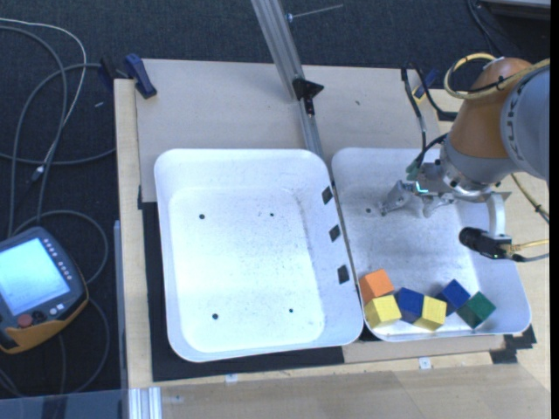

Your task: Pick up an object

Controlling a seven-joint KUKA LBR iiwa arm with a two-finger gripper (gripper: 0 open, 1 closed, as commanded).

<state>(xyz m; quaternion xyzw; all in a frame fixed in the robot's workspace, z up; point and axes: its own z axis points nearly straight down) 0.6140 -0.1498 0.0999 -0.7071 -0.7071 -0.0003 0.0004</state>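
Orange block point(377, 283), two yellow blocks point(383, 310), two blue blocks point(410, 303) and a green block point(477, 308) cluster at the right bin's point(397, 251) lower edge. Gripper point(403, 195) hangs well above them, upper-centre of that bin; finger state cannot be determined. No legible markings.

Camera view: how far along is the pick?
Done: the grey arm with the orange band has its end effector over the right shallow white bin. In hand: nothing visible. Left: the small coloured cubes sit clustered at the bin's near edge, apart from it; descend, grasp, lift.
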